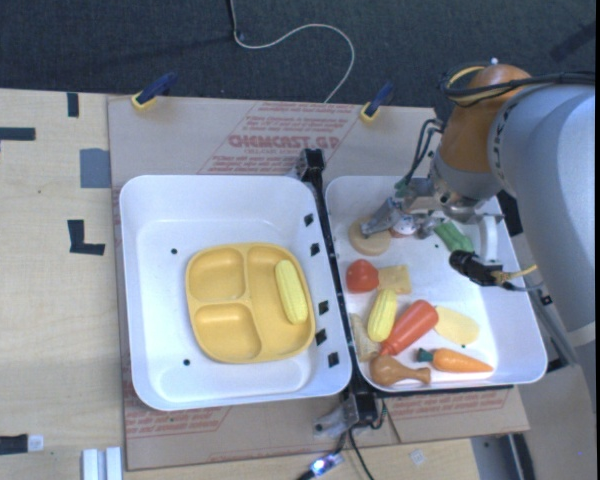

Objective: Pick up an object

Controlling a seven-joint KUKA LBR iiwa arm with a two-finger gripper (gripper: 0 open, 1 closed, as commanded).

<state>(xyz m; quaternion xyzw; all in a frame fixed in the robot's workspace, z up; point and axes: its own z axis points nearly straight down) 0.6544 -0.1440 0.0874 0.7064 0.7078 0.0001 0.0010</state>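
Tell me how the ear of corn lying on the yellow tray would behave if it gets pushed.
The corn is long and rounded, so it would probably roll sideways rather than slide. It lies in the long compartment of the yellow tray, whose raised edges would likely stop it. Its smooth, toy-like look suggests it is stiff, light and somewhat slippery.

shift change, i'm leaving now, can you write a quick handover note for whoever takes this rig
Gripper: low over the back of the right bin, at the tan round piece; finger state unclear, nothing seen held.
Right bin: tomato, corn cob, red pepper, carrot, drumstick.
Left bin: yellow tray with a corn cob on it.
Done: no pick confirmed.
Left: grasp and lift one object.
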